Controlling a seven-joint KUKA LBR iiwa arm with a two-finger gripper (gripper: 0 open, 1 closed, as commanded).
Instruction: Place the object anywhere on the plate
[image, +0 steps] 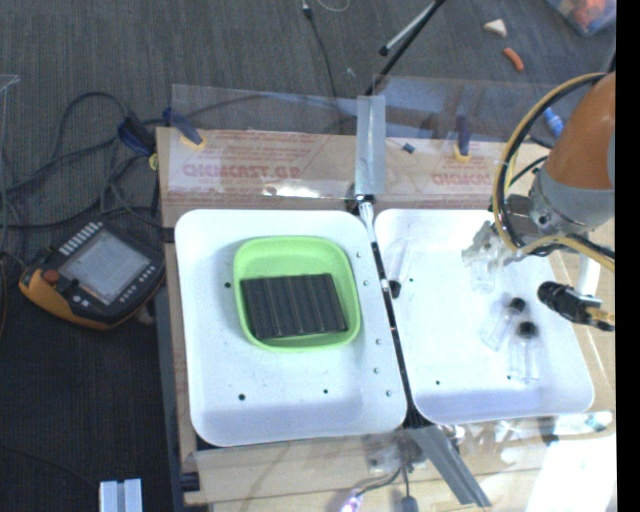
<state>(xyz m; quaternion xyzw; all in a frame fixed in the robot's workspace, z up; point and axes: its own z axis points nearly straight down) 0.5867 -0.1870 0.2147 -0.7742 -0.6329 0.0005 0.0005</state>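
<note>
Dark slab lies in the green plate; arm over the right bin.

I see the left bin holding the green plate, the ridged dark object resting flat on it. The gripper looks translucent; its spread I cannot tell.

One fixed camera was mounted above the bench and looked down at a slant from the near side toward the far floor. Both white bins were framed whole: the left bin and the right bin, side by side at mid-frame. The view stood far enough back to take in the floor on the left and beyond.
</note>
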